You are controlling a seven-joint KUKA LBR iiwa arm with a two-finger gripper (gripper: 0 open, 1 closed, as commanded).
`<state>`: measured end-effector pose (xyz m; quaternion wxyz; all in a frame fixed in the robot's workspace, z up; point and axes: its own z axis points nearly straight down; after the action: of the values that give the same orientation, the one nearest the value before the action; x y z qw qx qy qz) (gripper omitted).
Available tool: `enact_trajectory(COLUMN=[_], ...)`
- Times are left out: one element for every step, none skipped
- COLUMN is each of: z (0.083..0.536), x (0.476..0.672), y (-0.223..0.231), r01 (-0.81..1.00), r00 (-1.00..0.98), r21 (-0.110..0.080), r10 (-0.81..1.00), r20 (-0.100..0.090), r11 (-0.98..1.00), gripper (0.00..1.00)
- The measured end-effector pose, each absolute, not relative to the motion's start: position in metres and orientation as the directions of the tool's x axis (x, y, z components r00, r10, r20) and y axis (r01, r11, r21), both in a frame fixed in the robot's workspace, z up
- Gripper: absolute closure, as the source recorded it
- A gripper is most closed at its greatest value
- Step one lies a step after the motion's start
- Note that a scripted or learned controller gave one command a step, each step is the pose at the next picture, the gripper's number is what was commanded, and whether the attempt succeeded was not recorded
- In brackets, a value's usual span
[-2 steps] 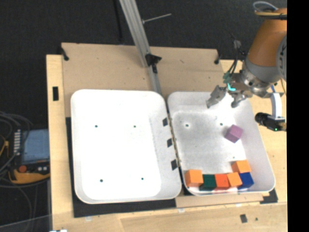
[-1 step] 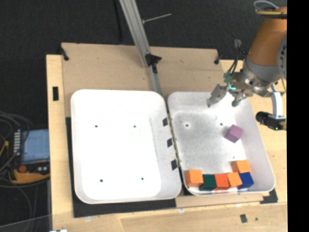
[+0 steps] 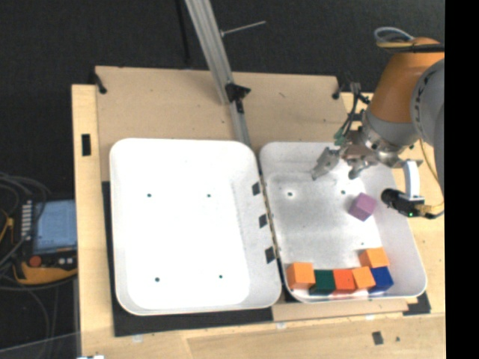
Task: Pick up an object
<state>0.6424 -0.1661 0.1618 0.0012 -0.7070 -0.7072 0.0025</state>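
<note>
My gripper hangs over the back of the right bin, its two fingers spread apart and open with nothing between them. A purple block lies in the same bin, a little in front of and to the right of the fingertips. Along the bin's front edge sit several blocks: an orange one, a green one, a darker orange one, another orange one, a blue one and an orange one behind it.
The left bin lies beside the right one. A slanted metal rail runs from the top down to the gap between the bins. A small device with cables sits off the bench at left.
</note>
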Motion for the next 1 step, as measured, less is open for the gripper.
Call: enact_trajectory(z=[0.1064], x=[0.6503], y=[-0.1708], r01=[1.000], r00=[-0.002], r21=[-0.005], r10=[1.000], r20=[-0.002], r11=[0.002], gripper=[0.00])
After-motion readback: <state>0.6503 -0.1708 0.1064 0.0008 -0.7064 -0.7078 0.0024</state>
